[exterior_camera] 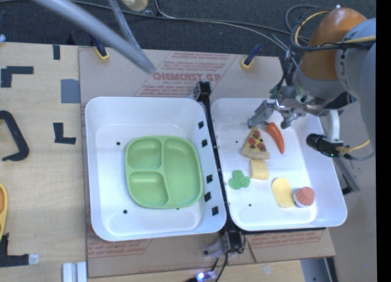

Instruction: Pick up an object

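I hang over the back of the right bin, my gripper spread wide with nothing between its fingers; one finger reaches out toward the divider side and the other sits closer to my wrist, and the gap between them opens down onto the toys below. That spread makes sense to me as a stance for coming down around something, and the nearest candidates lie just beneath and slightly forward of me: the toy pizza slice, lying flat with its point toward my fingers, and the red chili pepper lying beside it, the two touching or nearly so. I judge either could be my target, though their closeness means a descent on one may nudge the other. Further toward the front of the same bin rest a pale yellow cheese block, a small green broccoli piece, a yellow oval piece and a round pinkish-red piece pressed against it; these are well apart from my fingers. The left bin holds a green divided tray, lying flat in its middle, its three compartments bare, which reads to me as the place things would go. Nothing is lifted yet; the pick remains to be done.
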